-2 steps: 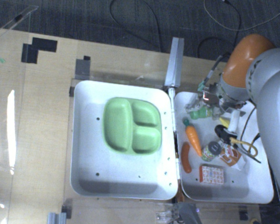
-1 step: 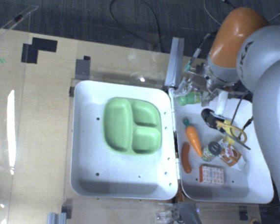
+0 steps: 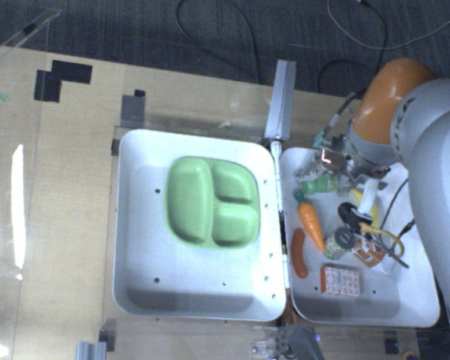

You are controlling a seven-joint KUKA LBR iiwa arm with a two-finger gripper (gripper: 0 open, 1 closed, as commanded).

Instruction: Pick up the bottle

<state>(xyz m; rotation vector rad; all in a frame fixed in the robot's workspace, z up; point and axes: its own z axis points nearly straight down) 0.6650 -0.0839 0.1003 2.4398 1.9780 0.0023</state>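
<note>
The bottle, clear with a green cap, lies on its side at the 11 o'clock corner of the right bin. The gripper sits just above it; whether it is open or closed, I cannot tell. A carrot lies at the bottle's 6 o'clock. A green tray fills the left bin.

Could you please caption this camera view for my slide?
Gripper low over the bottle in the right bin; green tray in the left.
</note>
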